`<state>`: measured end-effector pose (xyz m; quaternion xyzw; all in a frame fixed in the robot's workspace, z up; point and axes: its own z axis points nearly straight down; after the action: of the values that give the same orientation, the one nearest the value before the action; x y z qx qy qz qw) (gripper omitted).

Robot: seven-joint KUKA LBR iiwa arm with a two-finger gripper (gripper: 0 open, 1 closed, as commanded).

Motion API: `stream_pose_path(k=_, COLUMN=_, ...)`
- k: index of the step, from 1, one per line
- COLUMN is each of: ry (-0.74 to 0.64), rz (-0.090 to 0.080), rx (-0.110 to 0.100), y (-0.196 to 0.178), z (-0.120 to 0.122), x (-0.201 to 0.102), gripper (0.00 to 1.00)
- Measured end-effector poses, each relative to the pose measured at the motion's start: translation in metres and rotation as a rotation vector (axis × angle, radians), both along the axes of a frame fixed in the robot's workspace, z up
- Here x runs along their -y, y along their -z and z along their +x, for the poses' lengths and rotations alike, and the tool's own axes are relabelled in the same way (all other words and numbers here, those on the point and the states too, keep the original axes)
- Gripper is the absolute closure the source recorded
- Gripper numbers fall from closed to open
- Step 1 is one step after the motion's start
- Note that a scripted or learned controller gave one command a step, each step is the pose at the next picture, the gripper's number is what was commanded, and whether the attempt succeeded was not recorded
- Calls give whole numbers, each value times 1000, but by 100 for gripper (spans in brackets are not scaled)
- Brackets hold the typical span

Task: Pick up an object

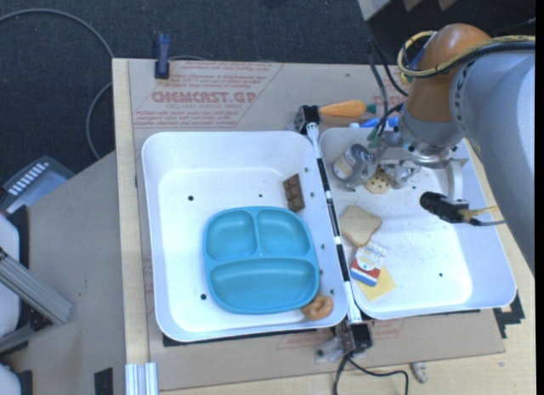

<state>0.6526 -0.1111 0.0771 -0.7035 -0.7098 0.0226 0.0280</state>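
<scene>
Nearest us, well below the jaws, a red, white and blue packet (368, 268) lies on a yellow card, and a pale tan bread slice (359, 224) sits just above it in the right bin (476, 287). Higher up, the gripper (367, 166) hangs low over a speckled round cookie (377, 184) just beneath it. How far the jaws stand apart, I cannot tell.

Blue tray (259, 259) fills left bin (170, 164), right bin (476, 274) front-rt open
</scene>
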Motion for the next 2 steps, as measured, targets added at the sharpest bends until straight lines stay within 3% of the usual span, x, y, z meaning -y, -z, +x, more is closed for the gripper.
stream_pose_path(k=1, ry=4, rz=-5, rx=11, y=-11, z=1, x=6, gripper=0)
stream_pose_path(k=2, ry=10, rz=-7, rx=70, y=-7, z=-29, x=-13, gripper=0)
